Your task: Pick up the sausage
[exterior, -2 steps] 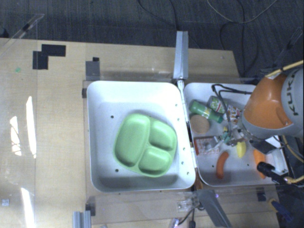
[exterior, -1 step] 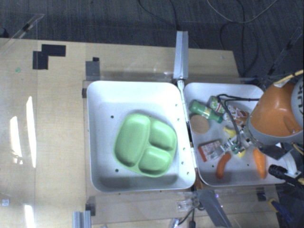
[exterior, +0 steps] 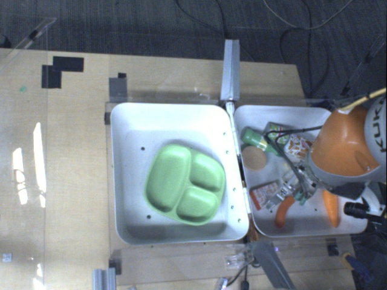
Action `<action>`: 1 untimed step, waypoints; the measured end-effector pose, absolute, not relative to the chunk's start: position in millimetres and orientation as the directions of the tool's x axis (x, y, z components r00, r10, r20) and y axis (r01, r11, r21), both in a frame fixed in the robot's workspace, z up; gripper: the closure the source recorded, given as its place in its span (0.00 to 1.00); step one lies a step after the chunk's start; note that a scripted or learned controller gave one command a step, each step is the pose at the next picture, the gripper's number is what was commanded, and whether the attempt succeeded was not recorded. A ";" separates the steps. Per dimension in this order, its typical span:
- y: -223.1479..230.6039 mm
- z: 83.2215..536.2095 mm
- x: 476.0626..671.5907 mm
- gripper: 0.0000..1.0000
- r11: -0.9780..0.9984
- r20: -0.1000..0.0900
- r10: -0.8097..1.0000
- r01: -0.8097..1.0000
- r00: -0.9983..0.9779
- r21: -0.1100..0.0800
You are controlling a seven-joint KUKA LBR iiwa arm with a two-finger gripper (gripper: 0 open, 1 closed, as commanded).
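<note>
arm (exterior: 351,144) bends low, fingers (exterior: 298,190) over sausage (exterior: 283,211).

Two shallow white bins were seen from above on a wooden bench. A pale green three-compartment plastic tray (exterior: 185,185) was laid in the left bin (exterior: 130,222). Over the right bin (exterior: 302,229), the grey arm's gripper (exterior: 295,192) was lowered just above a reddish-orange sausage (exterior: 283,212), beside an orange carrot (exterior: 331,209) and a green bottle (exterior: 254,140).
</note>
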State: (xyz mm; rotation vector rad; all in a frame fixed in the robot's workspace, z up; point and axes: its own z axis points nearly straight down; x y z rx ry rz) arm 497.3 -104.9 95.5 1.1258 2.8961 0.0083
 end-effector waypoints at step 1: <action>-133.3 89.7 491.9 0.00 0.963 -0.017 0.269 0.269 -0.963 0.001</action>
